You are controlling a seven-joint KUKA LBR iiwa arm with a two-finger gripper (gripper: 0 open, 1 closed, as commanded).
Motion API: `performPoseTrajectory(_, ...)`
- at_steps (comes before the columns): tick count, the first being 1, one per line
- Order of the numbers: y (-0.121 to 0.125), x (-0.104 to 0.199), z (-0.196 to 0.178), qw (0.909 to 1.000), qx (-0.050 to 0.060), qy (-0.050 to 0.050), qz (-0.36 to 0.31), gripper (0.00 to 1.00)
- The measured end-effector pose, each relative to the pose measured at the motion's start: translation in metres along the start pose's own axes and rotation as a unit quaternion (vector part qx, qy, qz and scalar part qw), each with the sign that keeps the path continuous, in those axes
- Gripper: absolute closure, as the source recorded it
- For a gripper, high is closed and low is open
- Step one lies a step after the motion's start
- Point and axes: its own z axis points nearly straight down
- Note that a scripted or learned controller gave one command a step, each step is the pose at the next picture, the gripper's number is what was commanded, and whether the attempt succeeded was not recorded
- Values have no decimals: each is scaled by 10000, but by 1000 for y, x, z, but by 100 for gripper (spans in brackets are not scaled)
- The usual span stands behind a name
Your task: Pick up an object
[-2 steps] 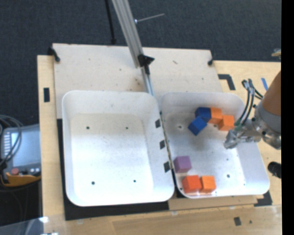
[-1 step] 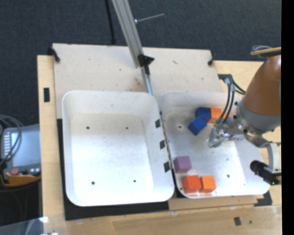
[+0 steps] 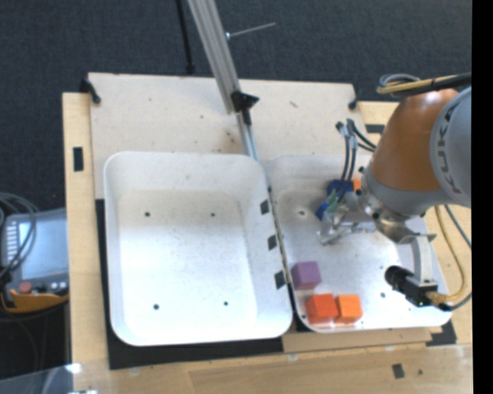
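In the right bin (image 3: 312,175), my gripper (image 3: 332,228) hangs low over the floor, near the bin's middle. A small blue object (image 3: 335,197) sits right at the gripper, just above its tips; whether it lies between the fingers I cannot tell. A purple cube (image 3: 306,274) rests near the bin's left wall, below the gripper. Two orange blocks (image 3: 333,308) lie side by side at the bin's front edge.
The left bin (image 3: 131,179) lies beside the right one, sharing a divider with black clips (image 3: 273,240). A slanted metal post (image 3: 218,48) rises from the bench behind the bins. The arm's orange band (image 3: 411,142) covers the right bin's far right.
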Motion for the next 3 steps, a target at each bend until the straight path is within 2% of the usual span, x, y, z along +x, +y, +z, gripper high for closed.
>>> performPoseTrajectory(2, 3, 120, -3, 10000, -8, 1, -2, 100)
performPoseTrajectory(3, 4, 167, -25, 10000, -12, 2, -3, 100)
